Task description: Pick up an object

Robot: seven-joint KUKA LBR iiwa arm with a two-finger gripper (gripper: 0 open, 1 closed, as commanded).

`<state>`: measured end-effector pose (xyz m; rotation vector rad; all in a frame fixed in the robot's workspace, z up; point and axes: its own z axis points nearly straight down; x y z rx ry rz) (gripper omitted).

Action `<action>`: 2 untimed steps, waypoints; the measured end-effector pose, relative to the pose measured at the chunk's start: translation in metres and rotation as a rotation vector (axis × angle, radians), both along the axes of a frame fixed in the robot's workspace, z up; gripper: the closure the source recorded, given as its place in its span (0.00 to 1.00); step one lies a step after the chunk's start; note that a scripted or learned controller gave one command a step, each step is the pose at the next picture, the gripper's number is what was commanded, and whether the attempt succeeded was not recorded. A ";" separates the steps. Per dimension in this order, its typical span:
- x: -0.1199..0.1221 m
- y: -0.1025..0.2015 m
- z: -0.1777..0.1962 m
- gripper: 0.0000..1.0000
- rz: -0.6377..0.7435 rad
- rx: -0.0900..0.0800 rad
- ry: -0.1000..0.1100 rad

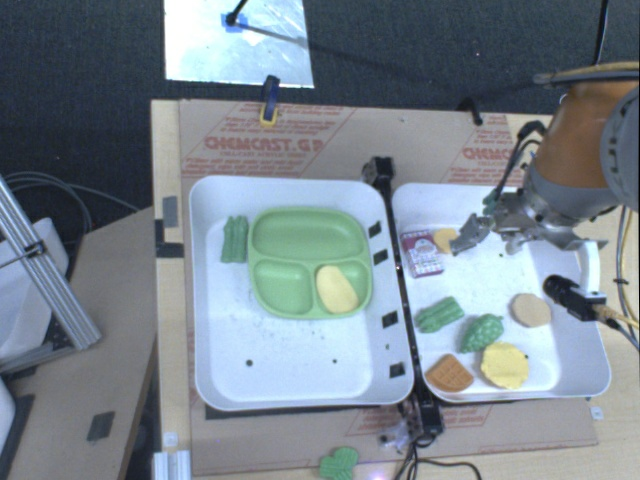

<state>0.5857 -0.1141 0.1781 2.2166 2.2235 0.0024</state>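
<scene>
Nearest the lens, a green toy (pixel 340 461) lies loose on the tabletop (pixel 170 298) below the two white bins. Left bin (pixel 215 368) carries a green divided plate (pixel 300 243) with a yellow piece (pixel 338 289) in its lower right well, and a green stalk-like piece (pixel 234 239) just beside the plate. Right bin (pixel 580 368) holds the candidates for picking: a red-and-white packet (pixel 421 252), a pale yellow piece (pixel 444 239) touching it, a green vegetable (pixel 439 315), a green leafy piece (pixel 483 332), a yellow round (pixel 505 365), an orange waffle (pixel 449 373) and a tan disc (pixel 531 310). The grey arm (pixel 590 158) reaches over the right bin, its gripper (pixel 470 234) hanging near the pale yellow piece; whether the jaws stand apart or together cannot be told. Judging by this, the approach is in hand and nothing is lifted; the next move calls for lowering squarely onto one item. Cardboard lines the tabletop, dark carpet and a foil sheet (pixel 240 28) beyond.
</scene>
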 end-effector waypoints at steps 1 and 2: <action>0.041 0.020 -0.094 0.00 0.002 0.003 -0.004; 0.000 0.020 -0.056 0.00 -0.003 0.000 0.000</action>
